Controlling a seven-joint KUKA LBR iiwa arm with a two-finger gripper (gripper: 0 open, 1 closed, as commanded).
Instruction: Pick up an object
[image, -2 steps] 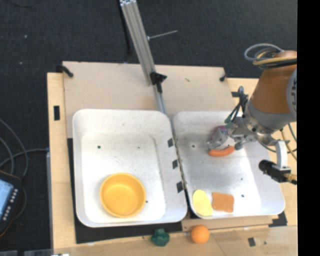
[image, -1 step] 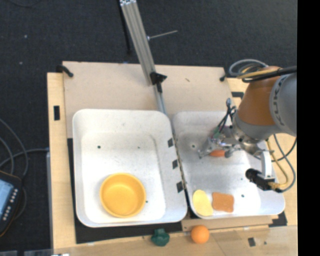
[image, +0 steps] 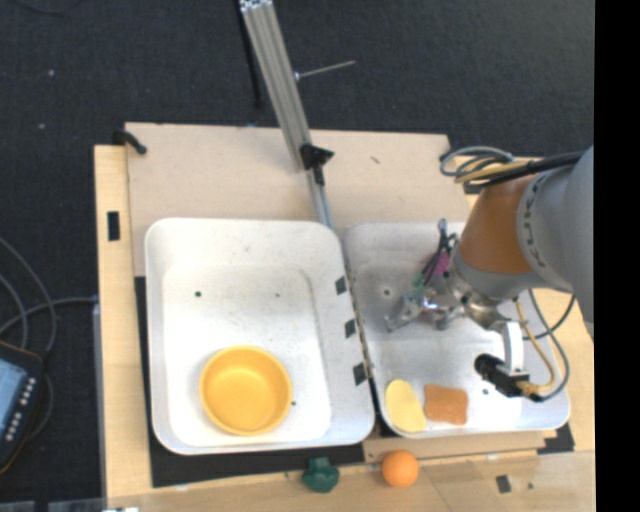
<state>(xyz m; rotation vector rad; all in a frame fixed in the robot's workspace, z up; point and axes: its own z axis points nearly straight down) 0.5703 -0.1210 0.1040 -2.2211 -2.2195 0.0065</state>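
My tool (image: 405, 312) hangs in the right bin (image: 400, 245); whether it is released or clenched I cannot tell. The orange block (image: 446, 404) lies nearer the front rim, beside the yellow piece (image: 403, 404).

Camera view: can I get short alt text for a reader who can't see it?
A grey and orange robot arm reaches from the right over the right bin, its hand low inside it. A yellow piece and an orange block lie near that bin's front edge; the left bin holds a yellow bowl.
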